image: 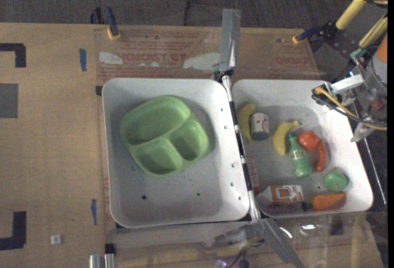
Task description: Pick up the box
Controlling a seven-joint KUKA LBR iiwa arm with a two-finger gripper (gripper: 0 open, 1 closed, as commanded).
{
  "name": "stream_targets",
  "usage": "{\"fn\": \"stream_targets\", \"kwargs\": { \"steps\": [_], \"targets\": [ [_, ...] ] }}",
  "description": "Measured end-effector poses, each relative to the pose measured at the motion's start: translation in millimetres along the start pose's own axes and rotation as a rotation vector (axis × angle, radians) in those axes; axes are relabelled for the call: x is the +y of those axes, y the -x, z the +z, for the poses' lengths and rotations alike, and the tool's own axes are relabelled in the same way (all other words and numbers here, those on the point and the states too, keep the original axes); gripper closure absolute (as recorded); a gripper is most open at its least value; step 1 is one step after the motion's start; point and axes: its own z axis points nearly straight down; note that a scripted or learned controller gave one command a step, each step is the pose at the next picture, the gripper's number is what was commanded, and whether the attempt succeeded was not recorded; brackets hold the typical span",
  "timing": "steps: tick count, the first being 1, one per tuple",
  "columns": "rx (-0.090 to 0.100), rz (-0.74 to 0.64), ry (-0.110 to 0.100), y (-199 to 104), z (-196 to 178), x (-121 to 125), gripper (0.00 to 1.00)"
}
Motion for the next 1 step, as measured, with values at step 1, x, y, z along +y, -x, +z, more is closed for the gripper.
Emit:
{"fn": "stream_targets", "kwargs": {
  "steps": [1],
  "targets": [
    [0.000, -0.009, 0.003, 47.9, -219.9, 8.5, 0.00]
  ]
}}
